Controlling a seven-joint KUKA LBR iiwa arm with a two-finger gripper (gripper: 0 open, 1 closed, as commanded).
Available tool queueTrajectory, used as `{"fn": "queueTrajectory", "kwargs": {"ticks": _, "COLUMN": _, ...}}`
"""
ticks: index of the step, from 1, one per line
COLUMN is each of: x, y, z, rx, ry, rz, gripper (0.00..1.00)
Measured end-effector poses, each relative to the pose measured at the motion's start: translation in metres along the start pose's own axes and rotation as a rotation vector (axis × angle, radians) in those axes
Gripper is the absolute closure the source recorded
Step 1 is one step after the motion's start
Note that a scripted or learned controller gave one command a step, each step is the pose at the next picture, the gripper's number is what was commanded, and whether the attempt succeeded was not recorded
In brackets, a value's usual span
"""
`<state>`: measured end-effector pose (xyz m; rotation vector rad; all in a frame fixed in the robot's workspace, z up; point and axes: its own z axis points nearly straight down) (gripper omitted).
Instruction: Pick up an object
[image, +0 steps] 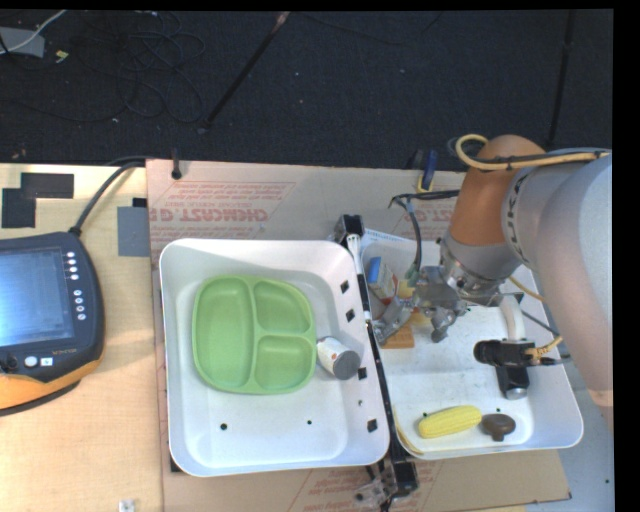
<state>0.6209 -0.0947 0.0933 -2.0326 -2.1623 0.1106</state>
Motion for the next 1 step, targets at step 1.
{"fn": "queueTrajectory", "kwargs": {"ticks": 1, "x": 0.0067, "y": -0.0216, "z": -0.0008, "rx": -0.086, "ry": -0.028, "rz": 0.025, "gripper": 0.0}}
